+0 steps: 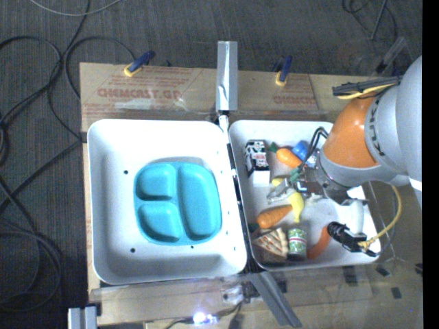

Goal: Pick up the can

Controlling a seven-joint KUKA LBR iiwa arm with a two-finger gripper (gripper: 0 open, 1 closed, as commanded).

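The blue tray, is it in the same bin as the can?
No, the blue tray lies in the left bin, while the can stands in the right bin among the toy food.

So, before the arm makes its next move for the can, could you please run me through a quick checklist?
1. Can located: ok. The can stands upright near the front edge of the right bin.
2. Can top free from above: ok. Nothing covers its top.
3. Room around the can: not ok. A sandwich lies close on one side and an orange piece on the other.
4. Claw over the can: not ok. The claw sits farther back in the bin, by the yellow toy and carrot.
5. Claw opening: cannot tell.
6. Left bin with blue tray: ok, out of the way.
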